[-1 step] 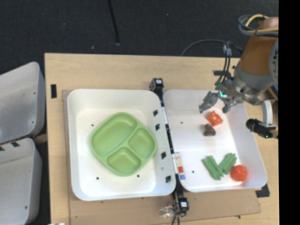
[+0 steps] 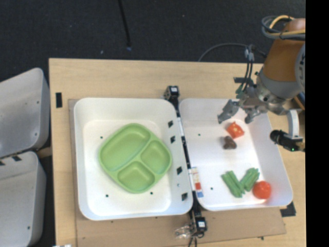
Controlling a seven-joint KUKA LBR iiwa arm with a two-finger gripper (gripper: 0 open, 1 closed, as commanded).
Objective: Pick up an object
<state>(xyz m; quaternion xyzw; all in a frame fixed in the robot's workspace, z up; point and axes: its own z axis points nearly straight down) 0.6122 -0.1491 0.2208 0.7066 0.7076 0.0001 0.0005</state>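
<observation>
1. Two white bins side by side on the wooden bench [image 2: 118,78]: left bin [image 2: 85,189] and right bin [image 2: 205,189], touching along a middle seam with small black clips.
2. One green divided plate [image 2: 134,157] with three compartments, lying alone in the left bin, a little tilted, near its middle.
3. Four small things in the right bin: one orange-red block [image 2: 236,130], one dark brown lump [image 2: 230,143] just below it, one bunch of green pods [image 2: 239,181], one red ball [image 2: 262,190] touching the pods near the right front corner.
4. One arm [image 2: 281,66] reaching in from the right, with one gripper [image 2: 239,113] above the far part of the right bin.
5. Fingers [image 2: 226,112] spread apart, nothing between them; orange-red block just below and between the tips, not clearly touched.
6. Much bare white floor in the left half of the right bin; pods and ball close to the front rim.
7. Dark carpet behind the bench, a black cable across it, pale grey panels at the left.
</observation>
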